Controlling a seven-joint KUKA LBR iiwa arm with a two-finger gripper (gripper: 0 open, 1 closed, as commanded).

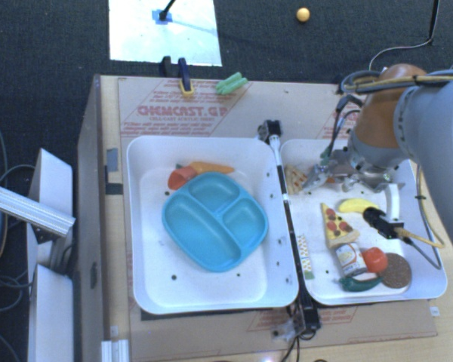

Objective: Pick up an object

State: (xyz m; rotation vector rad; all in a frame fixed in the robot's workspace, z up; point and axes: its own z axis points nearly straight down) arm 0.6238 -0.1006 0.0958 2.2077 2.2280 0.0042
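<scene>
My gripper [321,176] hangs low over the back left part of the right bin [430,277], reaching in from the right. Just left of it lies a tan waffle-like piece [294,178], very close to the gripper tip. A yellow banana [356,205] lies in front of the gripper, and a pizza slice [337,225] sits further forward. Nothing shows as held.
Near the right bin's front lie a small jar [349,258], a red tomato [375,259], a brown round cookie [396,271] and a green piece [359,283]. The left bin [155,277] holds a blue divided plate [214,220], an orange carrot [211,167] and a red piece [180,178].
</scene>
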